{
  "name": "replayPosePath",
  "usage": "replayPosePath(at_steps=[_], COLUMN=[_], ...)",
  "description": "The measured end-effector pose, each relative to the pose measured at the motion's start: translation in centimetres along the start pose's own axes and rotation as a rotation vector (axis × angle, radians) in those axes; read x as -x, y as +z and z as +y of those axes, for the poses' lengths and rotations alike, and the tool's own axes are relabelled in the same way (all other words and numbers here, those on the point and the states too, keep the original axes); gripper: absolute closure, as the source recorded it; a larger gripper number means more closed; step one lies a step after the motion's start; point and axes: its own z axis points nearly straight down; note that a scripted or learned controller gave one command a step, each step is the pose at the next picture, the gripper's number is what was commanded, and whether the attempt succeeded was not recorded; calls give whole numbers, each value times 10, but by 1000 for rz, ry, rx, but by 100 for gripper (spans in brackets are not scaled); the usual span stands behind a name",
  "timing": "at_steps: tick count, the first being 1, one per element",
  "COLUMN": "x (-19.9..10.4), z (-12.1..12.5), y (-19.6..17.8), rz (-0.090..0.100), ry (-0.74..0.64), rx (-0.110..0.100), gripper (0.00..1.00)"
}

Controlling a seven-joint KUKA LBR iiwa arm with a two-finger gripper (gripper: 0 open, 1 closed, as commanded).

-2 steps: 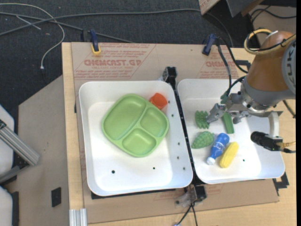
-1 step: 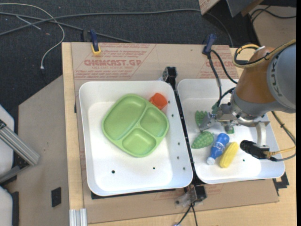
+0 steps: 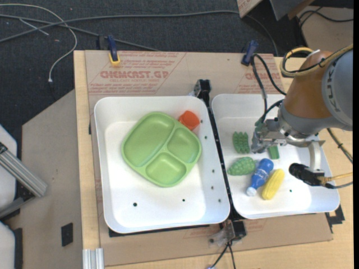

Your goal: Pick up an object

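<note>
The counter [image 3: 84,150] is seen to carry two white bins, the left bin [image 3: 106,150] taken up by a green divided plate [image 3: 161,149] with an orange piece [image 3: 189,119] at its upper right edge. In the right bin [image 3: 314,203] the tool [image 3: 268,142] is lowered by a small dark-green item [image 3: 274,151]; whether it is open or closed cannot be told. Just left of it a ridged green piece [image 3: 241,142] lies upright, while below are set a leafy green piece [image 3: 242,166], a blue bottle [image 3: 260,176] and a corn cob [image 3: 272,184], both slanted down-left.

The left bin [image 3: 112,206] holds a plate [image 3: 161,148] with a small ball [image 3: 189,119] behind it, and the right bin [image 3: 291,205] holds a bottle [image 3: 260,175] lying between two toy foods [image 3: 242,166] [image 3: 272,184].
</note>
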Motion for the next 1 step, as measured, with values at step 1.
replayPosePath(at_steps=[1], x=[-2], z=[-6], y=[-51], rz=[-2], ry=[-2], rx=[4], gripper=[100])
